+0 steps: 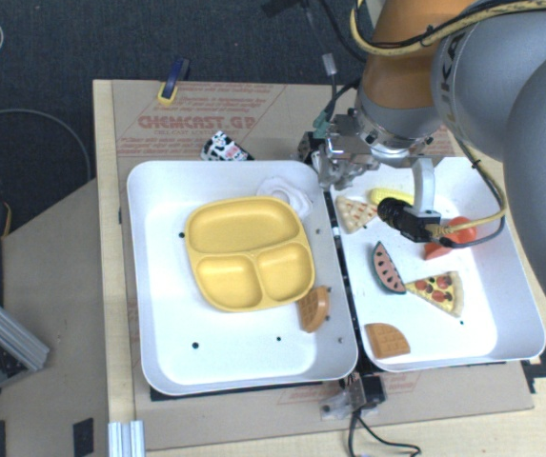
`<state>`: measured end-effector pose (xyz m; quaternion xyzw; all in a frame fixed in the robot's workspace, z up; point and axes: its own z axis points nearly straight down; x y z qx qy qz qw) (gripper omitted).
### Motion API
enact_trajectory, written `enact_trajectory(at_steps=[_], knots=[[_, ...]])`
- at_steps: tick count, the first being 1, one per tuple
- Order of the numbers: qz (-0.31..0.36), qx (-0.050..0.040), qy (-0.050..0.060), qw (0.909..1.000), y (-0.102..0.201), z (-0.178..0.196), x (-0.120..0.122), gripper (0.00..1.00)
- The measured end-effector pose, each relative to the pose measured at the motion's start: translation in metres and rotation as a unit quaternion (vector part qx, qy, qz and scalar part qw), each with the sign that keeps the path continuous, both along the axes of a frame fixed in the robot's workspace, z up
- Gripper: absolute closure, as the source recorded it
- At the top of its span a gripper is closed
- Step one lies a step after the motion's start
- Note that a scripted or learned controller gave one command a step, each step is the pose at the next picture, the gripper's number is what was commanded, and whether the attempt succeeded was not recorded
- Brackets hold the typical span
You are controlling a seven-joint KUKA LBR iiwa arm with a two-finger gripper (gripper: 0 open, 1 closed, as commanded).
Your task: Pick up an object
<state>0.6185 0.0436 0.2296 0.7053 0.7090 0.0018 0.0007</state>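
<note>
My gripper (337,171) hangs low over the back end of the divider between the two bins, just above a tan triangular wedge (353,213) in the right bin (506,327). Nothing shows in its grasp. Also in the right bin are a yellow banana piece (385,197), a red piece (447,237), a watermelon slice (387,268), a pizza slice (439,291) and a brown cookie (387,339). The left bin (153,284) holds a yellow divided plate (249,252), a brown bread piece (314,307) and a clear plastic item (288,194) near the gripper.
A black-and-white object (225,148) lies on the cardboard behind the left bin. A blue and yellow tool (171,81) sits at the board's back edge. The grey arm fills the upper right above the right bin.
</note>
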Motion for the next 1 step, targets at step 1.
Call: enact_trajectory(at_steps=[1], knots=[[-0.002, -0.0012, 0.0, 1.0, 0.0028, -0.0112, 0.0165, 1.0]])
